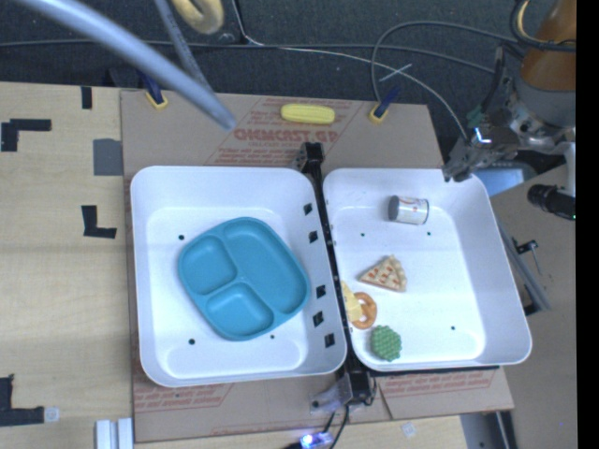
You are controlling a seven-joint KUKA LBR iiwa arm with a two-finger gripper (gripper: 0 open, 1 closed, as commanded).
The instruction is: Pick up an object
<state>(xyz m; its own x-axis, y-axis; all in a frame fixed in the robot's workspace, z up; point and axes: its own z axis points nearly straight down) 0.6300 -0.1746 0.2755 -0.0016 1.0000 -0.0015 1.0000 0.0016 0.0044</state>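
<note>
The right bin [468,279] holds a small grey can [409,210] on its side near the back, a waffle-patterned pizza slice [385,274] in the middle, a pretzel-like brown ring [361,310] with a yellow piece by the left wall, and a green bumpy lump [386,343] near the front. A blue divided plate [243,276] lies in the left bin [159,251]. My gripper [465,160] hangs just outside the right bin's back right corner, above the bench, apart from every object.
A yellow banana-shaped toy [307,114] lies on the cardboard behind the bins. Cables loop over the dark mat at the back. A grey pole [140,54] crosses the top left. Black clips line the divider between the bins.
</note>
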